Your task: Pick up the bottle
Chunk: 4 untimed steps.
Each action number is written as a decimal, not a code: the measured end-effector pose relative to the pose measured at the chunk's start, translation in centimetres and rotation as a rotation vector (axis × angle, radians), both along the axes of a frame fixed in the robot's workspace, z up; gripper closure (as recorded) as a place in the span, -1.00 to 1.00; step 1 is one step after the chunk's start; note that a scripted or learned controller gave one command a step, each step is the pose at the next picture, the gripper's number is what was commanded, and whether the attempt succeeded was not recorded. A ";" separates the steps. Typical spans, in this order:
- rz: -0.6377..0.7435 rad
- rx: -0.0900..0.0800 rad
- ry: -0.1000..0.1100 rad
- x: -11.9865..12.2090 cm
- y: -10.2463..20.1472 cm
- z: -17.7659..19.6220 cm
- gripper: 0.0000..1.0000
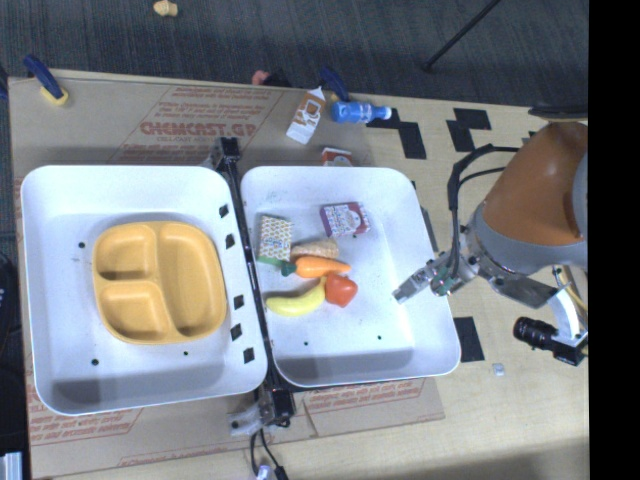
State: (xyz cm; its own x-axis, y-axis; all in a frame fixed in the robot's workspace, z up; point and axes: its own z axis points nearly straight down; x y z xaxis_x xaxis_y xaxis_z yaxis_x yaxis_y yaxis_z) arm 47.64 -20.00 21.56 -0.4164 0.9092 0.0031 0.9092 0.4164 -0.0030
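Gripper (420, 283) sits low at the right bin (400, 353) right rim, finger spread cannot be told, nothing seen held; bottle (352, 113) lies on its side outside on the bench beyond that bin, so the reach should clear the far wall first.

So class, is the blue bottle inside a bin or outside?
Outside. The blue bottle lies on its side on the cardboard beyond the right bin's far rim.

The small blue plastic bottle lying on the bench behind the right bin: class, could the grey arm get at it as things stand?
Probably yes. The blue plastic bottle lies outside the right white bin, on open bench, with nothing over it. The end effector sits at that bin's right wall, apart from the bottle.
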 end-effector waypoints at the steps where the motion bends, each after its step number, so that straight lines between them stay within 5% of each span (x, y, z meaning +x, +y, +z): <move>1: -0.205 -0.003 -0.003 0.0 -1.1 1.8 1.00; 2: -0.406 -0.004 -0.003 0.0 -1.1 3.8 1.00; 3: -0.399 -0.004 -0.002 0.1 -1.1 4.8 1.00; 4: -0.550 -0.002 0.001 0.0 -1.1 2.7 1.00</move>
State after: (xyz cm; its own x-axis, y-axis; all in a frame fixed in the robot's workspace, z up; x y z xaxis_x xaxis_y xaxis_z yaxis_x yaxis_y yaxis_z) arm 47.61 -21.10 24.22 0.1199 0.9928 0.0016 0.9928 -0.1199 -0.0045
